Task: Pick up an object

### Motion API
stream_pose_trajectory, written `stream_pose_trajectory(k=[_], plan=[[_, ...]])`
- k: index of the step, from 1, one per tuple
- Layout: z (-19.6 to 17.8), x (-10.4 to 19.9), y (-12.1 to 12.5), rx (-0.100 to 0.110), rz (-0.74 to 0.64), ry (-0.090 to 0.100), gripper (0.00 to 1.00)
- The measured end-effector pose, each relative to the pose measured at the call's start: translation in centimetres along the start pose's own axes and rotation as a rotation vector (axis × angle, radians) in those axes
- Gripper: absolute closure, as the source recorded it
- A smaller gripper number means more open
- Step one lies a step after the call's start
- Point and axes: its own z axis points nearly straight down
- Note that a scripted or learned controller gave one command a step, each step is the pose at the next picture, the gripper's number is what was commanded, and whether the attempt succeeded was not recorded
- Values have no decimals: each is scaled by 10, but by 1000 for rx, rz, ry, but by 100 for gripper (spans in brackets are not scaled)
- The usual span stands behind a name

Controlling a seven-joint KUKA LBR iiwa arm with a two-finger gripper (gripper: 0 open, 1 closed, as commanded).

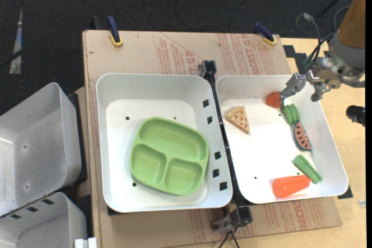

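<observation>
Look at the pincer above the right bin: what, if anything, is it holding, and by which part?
Nothing is held. The pincer hangs open above the far edge of the right shallow white bin, near a small red rounded toy piece, with nothing between its fingers.

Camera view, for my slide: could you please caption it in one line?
Arm's claw hovers over right bin of toy food; green tray sits in left bin.

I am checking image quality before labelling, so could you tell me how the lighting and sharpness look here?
Camera view: even, soft light; the green three-compartment plastic plate and triangular toy pizza slice look sharp with faint shadows; the white right-hand bin looks bright but not blown out; the gripper looks slightly soft.
</observation>
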Motion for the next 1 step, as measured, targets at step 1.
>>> stream_pose_trajectory(k=[1], plan=[[-8, 1, 2, -13, -3, -3, 0]])
